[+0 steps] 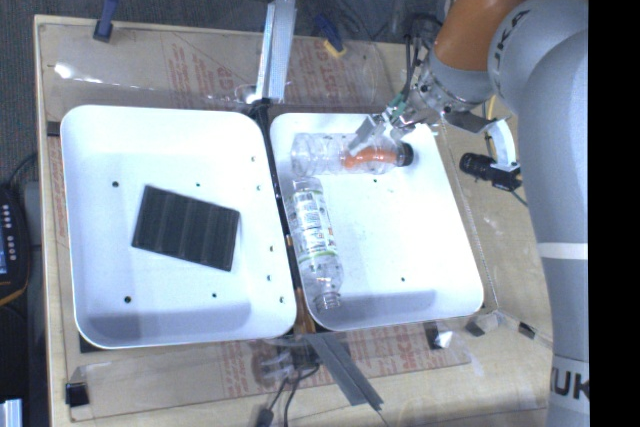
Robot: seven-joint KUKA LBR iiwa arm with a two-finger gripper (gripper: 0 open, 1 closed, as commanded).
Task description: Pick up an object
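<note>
Lying along the right bin's nine o'clock wall, a clear bottle is waiting while the tool, grip state impossible to tell, is hovering at twelve o'clock over an orange-banded bottle, seemingly lining up a grasp.

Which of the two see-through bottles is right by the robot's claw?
The bottle with orange inside, lying crosswise at the far end of the right bin, is beside the end effector. The labelled bottle lies along the bin's left wall.
</note>
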